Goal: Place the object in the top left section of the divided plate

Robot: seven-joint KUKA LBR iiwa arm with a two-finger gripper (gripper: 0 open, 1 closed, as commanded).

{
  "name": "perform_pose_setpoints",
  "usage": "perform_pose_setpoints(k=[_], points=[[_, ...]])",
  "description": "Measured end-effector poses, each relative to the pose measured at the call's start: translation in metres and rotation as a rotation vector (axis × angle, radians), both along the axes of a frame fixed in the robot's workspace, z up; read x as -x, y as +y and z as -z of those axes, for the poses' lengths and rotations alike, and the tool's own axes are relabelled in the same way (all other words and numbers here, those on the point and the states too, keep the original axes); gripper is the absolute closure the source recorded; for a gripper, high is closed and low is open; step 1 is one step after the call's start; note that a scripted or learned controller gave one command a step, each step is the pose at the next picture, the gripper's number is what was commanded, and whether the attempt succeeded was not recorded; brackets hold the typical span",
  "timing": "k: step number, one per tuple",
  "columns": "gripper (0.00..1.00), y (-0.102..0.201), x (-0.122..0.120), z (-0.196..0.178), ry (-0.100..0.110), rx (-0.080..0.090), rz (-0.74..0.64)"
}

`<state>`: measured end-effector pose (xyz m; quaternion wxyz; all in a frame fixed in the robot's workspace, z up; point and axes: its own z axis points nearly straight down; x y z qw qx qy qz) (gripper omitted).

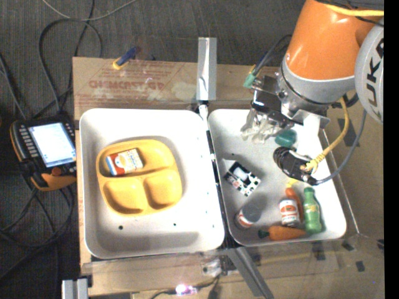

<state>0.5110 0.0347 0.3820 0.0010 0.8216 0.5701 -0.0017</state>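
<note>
While the gripper hangs over the right bin, I cannot tell its state, as the pale fingers are blurred. Yellow divided plate, smooth plastic w/ rounded corners, sits in the left bin. A small flat packet, red, white & orange label, text unreadable, lies in its top left section.
</note>
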Motion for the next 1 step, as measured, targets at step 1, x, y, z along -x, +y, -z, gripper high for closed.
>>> perform_pose_setpoints(k=[1], points=[[0.0, 0.0003, 0.0, 0.0002, 0.0, 0.0, 0.0]])
